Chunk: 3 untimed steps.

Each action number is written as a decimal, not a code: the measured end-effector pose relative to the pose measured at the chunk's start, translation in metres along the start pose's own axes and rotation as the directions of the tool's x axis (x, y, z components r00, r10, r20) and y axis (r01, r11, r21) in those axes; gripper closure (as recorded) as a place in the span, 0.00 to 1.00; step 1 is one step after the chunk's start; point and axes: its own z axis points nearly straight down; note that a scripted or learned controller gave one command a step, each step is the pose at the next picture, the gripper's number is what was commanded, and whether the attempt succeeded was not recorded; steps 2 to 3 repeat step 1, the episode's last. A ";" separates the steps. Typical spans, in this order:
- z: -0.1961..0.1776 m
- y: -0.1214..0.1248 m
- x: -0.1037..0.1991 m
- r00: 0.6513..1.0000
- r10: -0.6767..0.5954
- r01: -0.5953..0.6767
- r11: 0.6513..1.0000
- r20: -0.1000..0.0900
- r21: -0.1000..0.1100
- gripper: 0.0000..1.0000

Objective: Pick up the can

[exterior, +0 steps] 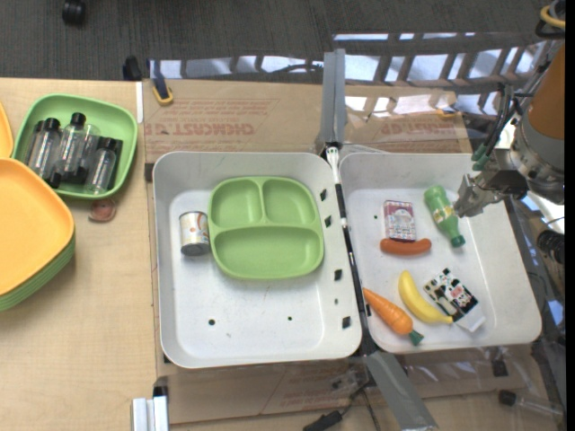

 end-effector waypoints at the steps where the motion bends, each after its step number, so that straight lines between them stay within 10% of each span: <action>1: 0.048 0.026 0.043 1.000 -0.001 0.001 1.000 0.000 -0.002 1.00; 3: 0.048 0.026 0.043 1.000 -0.001 0.001 1.000 0.000 -0.002 1.00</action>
